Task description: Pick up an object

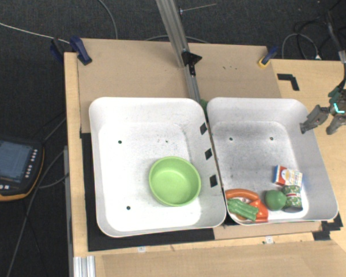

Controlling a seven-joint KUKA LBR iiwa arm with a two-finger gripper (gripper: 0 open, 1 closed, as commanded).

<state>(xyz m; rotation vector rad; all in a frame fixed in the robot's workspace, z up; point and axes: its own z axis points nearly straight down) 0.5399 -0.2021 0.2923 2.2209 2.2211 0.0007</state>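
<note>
Green round bowl in left speckled white bin

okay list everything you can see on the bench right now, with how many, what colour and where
bins: 2, white, side by side on the bench
bowl: 1, green, left bin, near its front right
carton: 1, white with red and blue, right bin, front right
can: 1, green label, right bin, front right corner, just in front of the carton
ball: 1, green, right bin, beside the can
toy: 1, orange and green, right bin, front left
clamps: 2, blue, bench's back edge
pendant: 1, orange and grey, floor at far left
gripper: 1, grey, above the right bin's right rim, open, holding nothing
</note>
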